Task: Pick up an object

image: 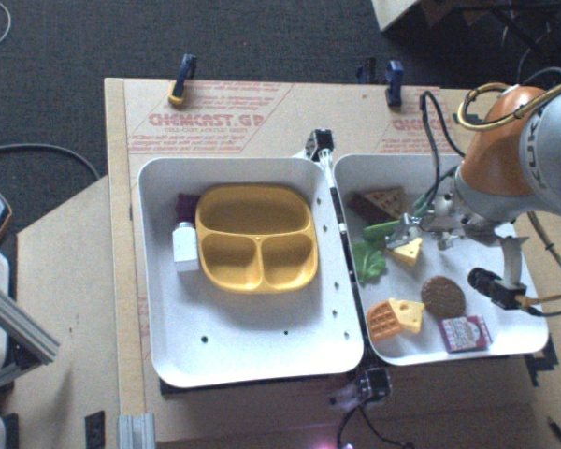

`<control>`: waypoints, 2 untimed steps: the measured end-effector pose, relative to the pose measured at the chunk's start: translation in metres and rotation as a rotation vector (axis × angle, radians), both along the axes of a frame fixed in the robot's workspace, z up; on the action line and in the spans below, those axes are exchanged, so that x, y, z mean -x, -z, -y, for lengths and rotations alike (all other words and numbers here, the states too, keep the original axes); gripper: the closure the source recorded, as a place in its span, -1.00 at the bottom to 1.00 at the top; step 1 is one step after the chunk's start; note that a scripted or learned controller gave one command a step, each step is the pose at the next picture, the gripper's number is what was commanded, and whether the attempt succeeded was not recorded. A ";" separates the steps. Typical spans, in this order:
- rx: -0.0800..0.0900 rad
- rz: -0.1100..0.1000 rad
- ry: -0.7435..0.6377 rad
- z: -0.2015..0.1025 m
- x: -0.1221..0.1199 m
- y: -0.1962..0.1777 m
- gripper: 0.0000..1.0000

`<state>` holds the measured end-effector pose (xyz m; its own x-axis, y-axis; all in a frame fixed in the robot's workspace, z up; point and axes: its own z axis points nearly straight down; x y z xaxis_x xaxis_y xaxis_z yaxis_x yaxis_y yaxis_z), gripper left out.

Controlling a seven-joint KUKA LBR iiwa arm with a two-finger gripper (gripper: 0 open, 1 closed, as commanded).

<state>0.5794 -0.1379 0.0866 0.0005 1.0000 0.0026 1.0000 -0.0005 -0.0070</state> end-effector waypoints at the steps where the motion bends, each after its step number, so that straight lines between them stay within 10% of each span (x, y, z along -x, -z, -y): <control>1: 0.005 0.014 0.002 0.002 -0.004 -0.017 1.00; 2: 0.006 0.014 0.001 0.012 -0.002 -0.074 1.00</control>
